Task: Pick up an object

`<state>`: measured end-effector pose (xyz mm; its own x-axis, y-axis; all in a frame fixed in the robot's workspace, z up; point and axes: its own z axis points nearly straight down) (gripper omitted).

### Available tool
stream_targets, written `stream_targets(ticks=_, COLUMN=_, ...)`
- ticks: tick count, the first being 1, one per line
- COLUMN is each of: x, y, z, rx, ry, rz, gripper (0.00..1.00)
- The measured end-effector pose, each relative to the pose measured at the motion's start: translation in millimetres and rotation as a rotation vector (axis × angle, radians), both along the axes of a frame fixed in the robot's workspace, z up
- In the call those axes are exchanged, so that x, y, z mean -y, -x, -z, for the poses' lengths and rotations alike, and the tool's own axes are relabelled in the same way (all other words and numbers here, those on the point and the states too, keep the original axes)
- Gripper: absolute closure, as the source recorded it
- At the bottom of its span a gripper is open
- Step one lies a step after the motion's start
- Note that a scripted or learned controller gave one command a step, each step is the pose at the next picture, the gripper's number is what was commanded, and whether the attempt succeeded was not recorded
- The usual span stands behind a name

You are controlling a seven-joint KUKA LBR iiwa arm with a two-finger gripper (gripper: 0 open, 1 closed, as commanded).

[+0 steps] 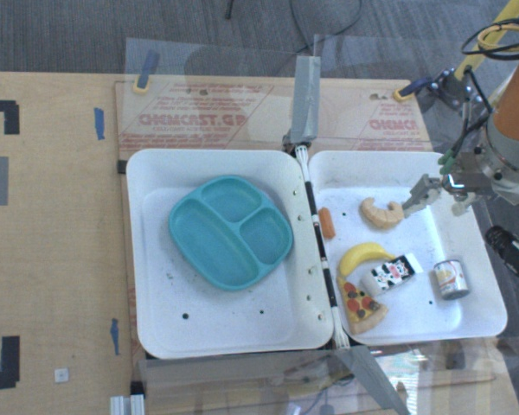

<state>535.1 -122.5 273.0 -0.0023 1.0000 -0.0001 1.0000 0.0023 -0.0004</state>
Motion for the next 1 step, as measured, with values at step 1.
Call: stream_targets(ticks=1, x=-2.0, y=42.8, z=52.2, rx=-0.001, ry=-0.001, rz=-0.097, gripper=0.0)
